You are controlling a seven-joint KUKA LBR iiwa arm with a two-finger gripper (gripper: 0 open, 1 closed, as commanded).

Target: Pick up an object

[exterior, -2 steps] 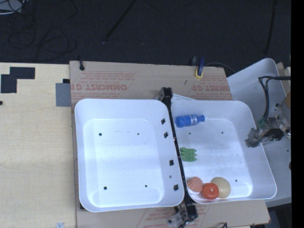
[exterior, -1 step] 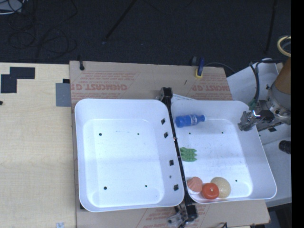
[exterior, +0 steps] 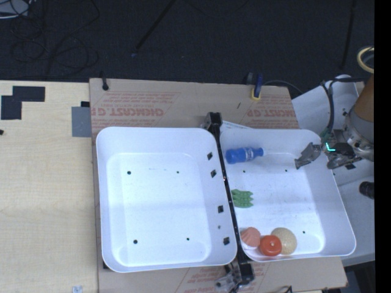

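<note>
Where bin curves, smooth blue bottle

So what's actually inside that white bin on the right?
The right bin holds a blue bottle near its far wall, a small green item, and three round pieces bunched in the near corner: pinkish, red, beige. Anything beneath those is covered.

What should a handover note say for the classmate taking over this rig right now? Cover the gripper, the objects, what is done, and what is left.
Gripper: over the right bin's far right rim, holding nothing.
Objects, all in the right bin: blue bottle lying near the far wall; green item by the divider; pink piece, red piece and beige ball clustered at the near wall.
Done: nothing picked.
Left: choose one object, grasp and lift it.
</note>
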